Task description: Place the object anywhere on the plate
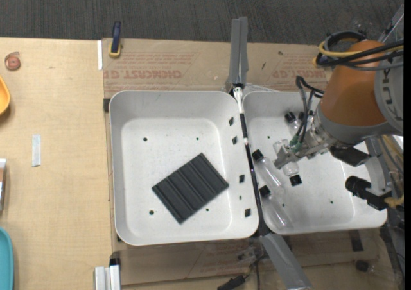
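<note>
Arm (350, 99): grey with an orange band, it stands highest in the view, reaching in from the right over the right bin (334, 217).
Object: a clear object (272, 187), hard to make out against the white floor, lies in the right bin near that bin's left wall.
Gripper (290, 156): it hangs low in the right bin, just above and to the right of the clear object. Whether it is open or closed cannot be told, and nothing can be seen held in it.
Black bits (295, 180): several small dark pieces lie scattered near the gripper.
Plate (191, 187): a dark ribbed rectangle lies flat and turned at an angle on the floor of the left bin (122, 154), well apart from the object.
Step in hand: probably the pick-up, with the placing not yet done.
Doing it well: centre over the object, take a firm hold, lift clear of both bin walls, then lower onto the plate's middle before letting go.
Risk: a clear, smooth thing may slip.
</note>
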Action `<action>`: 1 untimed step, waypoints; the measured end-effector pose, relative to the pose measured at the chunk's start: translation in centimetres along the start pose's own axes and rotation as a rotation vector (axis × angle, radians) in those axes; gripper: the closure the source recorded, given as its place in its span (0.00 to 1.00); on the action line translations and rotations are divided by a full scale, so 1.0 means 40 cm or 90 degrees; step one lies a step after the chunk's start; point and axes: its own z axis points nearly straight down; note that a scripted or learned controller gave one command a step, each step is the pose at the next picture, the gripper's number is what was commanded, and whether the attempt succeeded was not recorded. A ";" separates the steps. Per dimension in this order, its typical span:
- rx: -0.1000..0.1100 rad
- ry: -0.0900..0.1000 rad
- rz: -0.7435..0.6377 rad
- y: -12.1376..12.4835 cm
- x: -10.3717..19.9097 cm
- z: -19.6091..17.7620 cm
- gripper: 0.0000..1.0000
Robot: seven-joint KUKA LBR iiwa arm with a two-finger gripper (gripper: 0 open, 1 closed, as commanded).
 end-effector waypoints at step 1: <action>-0.001 -0.001 -0.149 0.143 0.156 -0.071 1.00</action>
